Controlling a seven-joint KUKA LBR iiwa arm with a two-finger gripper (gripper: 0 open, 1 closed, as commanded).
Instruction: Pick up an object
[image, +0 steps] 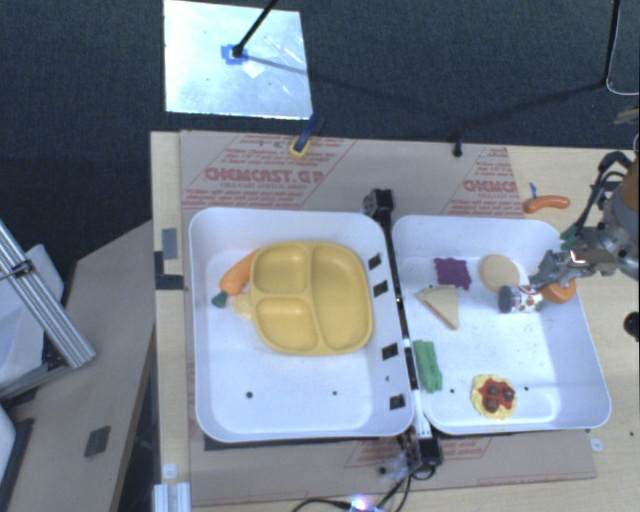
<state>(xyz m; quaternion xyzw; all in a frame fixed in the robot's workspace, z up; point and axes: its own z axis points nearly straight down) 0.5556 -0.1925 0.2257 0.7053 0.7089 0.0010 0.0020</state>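
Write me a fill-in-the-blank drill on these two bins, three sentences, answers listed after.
1. The yellow divided plate lies in the ____ bin.
2. The carrot rests against the plate's ____ edge.
3. The green piece lies in the right bin beside the ____ between the bins.
The gripper is at the right bin's right rim.

Missing words: left; left; divider

Arm (618, 225) at right edge of frame: grey metal housing, sliver of orange band at upper right. Thin dark cables loop along wrist, one curving down from above. Gripper (540, 283) grey, boxy, small light marking on body; tip parts blurred, detail unclear.
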